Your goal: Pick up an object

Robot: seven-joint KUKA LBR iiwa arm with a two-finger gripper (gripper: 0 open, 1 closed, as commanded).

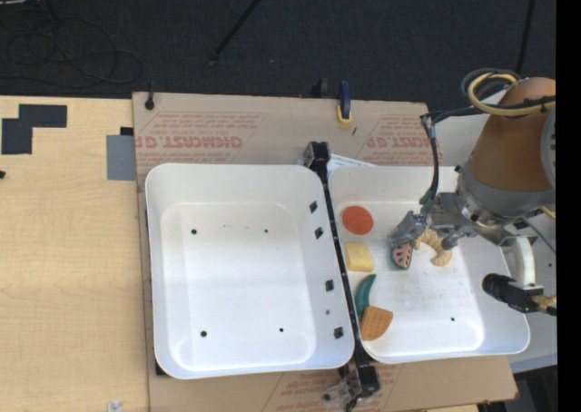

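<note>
We are seeing the left bin sitting beside the right bin, where an orange disc, yellow block, teal piece and orange wedge are lying — then a watermelon slice just under the gripper, whose grip we cannot tell.

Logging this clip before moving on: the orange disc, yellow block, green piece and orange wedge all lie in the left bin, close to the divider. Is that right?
Not quite. The camera view shows the orange disc, yellow block, green piece and orange wedge in the right bin, not the left bin. They do lie close to the divider.
</note>
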